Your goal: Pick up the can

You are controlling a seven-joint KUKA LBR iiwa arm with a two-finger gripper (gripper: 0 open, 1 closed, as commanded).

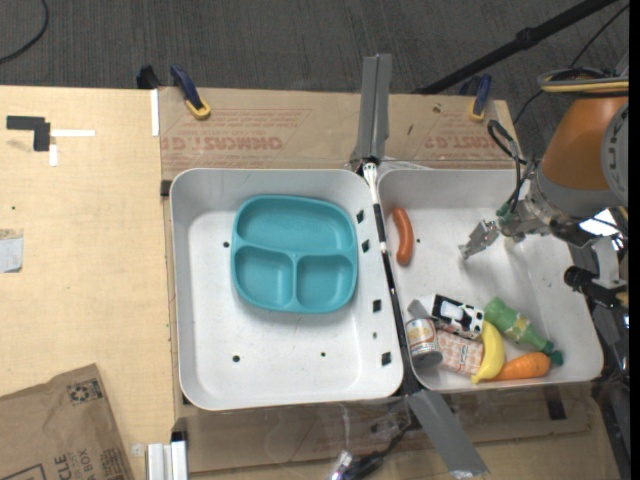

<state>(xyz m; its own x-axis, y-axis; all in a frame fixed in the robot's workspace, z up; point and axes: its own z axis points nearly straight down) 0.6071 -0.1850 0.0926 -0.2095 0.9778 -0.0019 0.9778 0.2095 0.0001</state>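
Note:
The can (424, 340) is small, with a silver top and a label. It stands at the front left corner of the right bin (560, 268), close against the bin's wall and touching a flat snack packet (461, 353). My gripper (479, 240) hangs over the middle of the right bin, well behind the can and to its right. It is open, and nothing is between its fingers. The grey arm with its orange band (585, 148) reaches in from the right.
An orange-red sausage (403, 235) lies at the right bin's back left. By the can are a black-and-white carton (458, 314), a banana (489, 353), a carrot (522, 366) and a green bottle (516, 326). The left bin (200, 308) holds a teal divided plate (295, 253).

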